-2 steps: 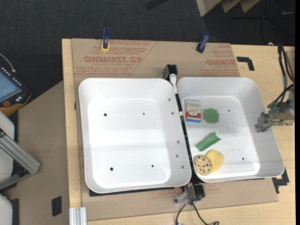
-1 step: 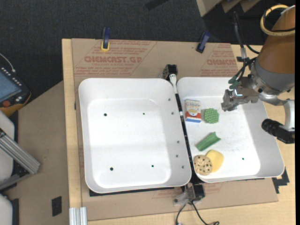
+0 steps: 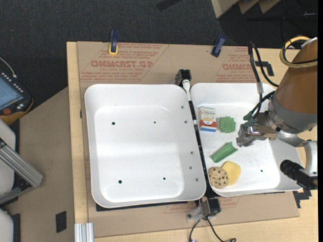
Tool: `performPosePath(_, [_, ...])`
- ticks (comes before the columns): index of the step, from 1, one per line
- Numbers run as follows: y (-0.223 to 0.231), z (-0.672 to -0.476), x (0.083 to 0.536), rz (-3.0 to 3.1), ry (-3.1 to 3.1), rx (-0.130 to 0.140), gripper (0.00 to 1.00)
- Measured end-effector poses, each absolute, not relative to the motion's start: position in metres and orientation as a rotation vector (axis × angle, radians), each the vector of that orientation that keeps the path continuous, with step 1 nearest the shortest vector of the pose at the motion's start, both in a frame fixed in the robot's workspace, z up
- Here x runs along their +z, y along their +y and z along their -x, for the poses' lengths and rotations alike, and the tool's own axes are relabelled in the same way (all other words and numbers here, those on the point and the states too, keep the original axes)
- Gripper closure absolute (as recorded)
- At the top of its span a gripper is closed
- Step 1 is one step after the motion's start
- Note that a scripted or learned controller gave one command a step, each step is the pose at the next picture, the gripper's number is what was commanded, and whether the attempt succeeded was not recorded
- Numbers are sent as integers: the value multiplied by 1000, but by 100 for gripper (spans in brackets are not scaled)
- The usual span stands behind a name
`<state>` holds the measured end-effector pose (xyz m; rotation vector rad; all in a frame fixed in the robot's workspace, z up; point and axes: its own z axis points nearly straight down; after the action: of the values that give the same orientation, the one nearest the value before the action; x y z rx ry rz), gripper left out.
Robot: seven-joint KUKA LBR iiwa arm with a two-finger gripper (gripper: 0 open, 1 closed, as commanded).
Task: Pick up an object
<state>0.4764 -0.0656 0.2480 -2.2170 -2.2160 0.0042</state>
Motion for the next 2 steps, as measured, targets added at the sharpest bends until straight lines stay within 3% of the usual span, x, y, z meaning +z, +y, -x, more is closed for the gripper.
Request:
performPosePath(1, [-11, -489, 310, 2216, -2233, -10, 100])
performPosePath(2, [28, -508, 323, 2217, -2230, -5, 100])
